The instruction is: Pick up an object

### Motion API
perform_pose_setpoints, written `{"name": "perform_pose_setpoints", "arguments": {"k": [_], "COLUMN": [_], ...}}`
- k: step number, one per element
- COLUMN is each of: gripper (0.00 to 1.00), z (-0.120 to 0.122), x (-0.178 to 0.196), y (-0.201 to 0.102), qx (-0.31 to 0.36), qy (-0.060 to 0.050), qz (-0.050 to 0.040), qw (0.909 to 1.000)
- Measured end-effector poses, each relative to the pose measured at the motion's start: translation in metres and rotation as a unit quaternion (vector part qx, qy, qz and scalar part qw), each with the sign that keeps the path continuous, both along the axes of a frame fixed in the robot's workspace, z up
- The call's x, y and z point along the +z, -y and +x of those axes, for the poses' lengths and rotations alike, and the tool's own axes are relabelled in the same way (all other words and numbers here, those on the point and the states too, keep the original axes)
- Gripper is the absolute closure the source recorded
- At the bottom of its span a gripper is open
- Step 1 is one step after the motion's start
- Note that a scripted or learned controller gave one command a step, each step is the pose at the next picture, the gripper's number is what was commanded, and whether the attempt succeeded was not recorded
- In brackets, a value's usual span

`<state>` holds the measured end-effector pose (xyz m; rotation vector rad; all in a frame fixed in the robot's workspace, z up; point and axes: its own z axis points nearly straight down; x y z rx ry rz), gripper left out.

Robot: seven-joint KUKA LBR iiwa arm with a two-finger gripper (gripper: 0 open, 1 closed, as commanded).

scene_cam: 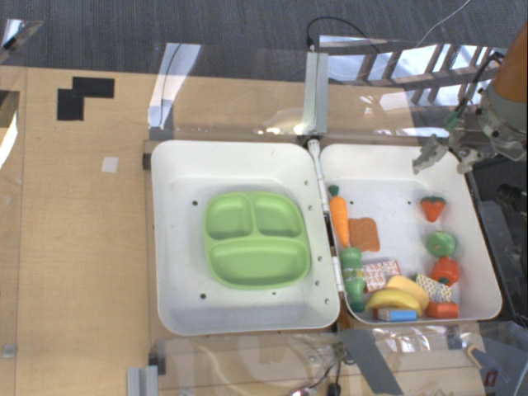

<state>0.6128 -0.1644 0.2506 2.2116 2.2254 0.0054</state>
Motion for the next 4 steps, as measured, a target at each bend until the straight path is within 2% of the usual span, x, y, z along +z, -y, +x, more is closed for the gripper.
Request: {"name": "perform_pose_setpoints", "arguments": {"k": [1, 2, 3, 4], "gripper": [0.0, 0.0, 0.0, 1.0], "z": [-0.032, -0.053, -0.056, -0.055], "x": [-0.145, -0.16, -0.16, -0.148], "y": [-0.058, -0.075, -0.079, -0.081], "qx": [0.057, 0.008, 0.092, 0.092], "qy": [-0.002, 0.005, 0.007, 0.009], "qz": [0.0006, -0.001, -0.0021, -0.0011], "qw": [0.9984, 1.0, 0.9957, 0.9957]}}
